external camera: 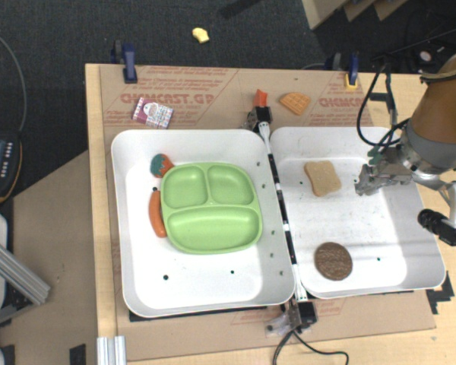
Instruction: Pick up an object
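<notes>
Brown patty [334,261] in right bin [410,276]

- Left bin [137,272]: white, with a few small dark dots on its floor.
- Right bin [387,276]: white, with fine dark speckling on its floor.
- Divided plate [210,207]: light green, plain.
- Sausage-shaped item [157,213]: orange-red.
- Small round item [162,165]: teal with a red-orange part.
- Bread-like slice [322,178]: tan.
- Round patty [334,261]: dark brown, mottled.
- Worktop [106,226]: light brown board with reddish printed lettering.
- Waffle-like piece [294,103]: orange-tan with a grid pattern.
- Small packet [152,112]: white and pink print.
- Clamps [127,61]: blue.
- Floor [61,21]: dark grey carpet.
- Small scrap [201,34] on the floor: yellow.
- Arm [441,116]: grey with an orange-brown band.
- Pincer [369,178]: grey metal.
</notes>
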`<state>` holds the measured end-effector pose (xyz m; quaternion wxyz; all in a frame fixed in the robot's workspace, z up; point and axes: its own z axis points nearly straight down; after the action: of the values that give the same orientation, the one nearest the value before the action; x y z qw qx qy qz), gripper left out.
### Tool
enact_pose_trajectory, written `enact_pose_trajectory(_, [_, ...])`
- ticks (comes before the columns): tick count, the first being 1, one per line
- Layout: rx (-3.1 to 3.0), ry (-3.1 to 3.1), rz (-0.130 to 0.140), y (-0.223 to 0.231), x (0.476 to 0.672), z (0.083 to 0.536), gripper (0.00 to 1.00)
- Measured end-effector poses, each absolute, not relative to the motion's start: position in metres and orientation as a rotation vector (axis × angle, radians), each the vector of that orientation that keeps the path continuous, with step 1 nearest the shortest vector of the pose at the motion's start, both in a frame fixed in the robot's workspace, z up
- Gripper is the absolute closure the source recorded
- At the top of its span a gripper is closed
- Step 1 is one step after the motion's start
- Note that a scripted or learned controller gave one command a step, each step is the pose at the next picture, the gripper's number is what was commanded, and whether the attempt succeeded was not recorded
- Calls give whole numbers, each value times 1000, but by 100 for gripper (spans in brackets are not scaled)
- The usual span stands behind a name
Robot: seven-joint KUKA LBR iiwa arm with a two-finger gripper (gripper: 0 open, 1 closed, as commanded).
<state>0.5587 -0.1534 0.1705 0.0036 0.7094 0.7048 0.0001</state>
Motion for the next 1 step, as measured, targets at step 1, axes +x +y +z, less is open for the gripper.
enact_pose_trajectory(1, [2211,2225,9,-90,589,209,100])
